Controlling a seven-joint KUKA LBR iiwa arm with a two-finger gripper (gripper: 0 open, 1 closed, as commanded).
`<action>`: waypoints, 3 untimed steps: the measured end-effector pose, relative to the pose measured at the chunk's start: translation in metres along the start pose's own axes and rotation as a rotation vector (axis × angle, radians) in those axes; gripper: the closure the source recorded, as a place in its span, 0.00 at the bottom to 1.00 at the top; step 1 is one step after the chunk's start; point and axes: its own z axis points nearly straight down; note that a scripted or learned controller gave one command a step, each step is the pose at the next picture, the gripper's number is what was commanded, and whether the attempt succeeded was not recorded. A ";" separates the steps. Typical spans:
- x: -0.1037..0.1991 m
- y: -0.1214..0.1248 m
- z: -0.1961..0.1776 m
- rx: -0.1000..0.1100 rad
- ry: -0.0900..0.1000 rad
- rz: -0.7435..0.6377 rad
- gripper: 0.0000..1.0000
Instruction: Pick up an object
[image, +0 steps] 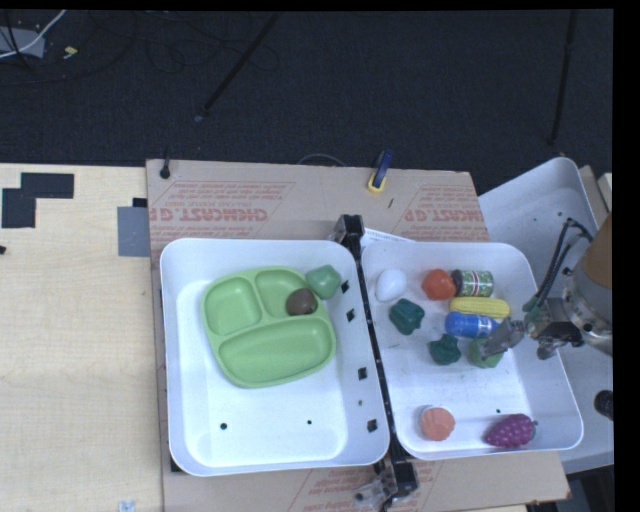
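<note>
The gripper hung low over the right bin; whether its fingers were spread could not be told. A green toy lay directly beneath its tip, a blue can just beyond. A clean pick probably required descending centred on the green toy, clear of neighbours.

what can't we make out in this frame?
- End effector, camera view: too small and blurred to read its state or whether it touches the green item under it.
- Arm: cut off by the right edge.
- Can label: too small to read.
</note>
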 end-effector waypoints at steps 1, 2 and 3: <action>0.000 0.002 -0.006 -0.012 -0.003 -0.002 0.00; -0.001 0.005 0.058 -0.006 0.000 -0.003 0.00; 0.000 0.012 0.106 -0.007 0.000 -0.003 0.00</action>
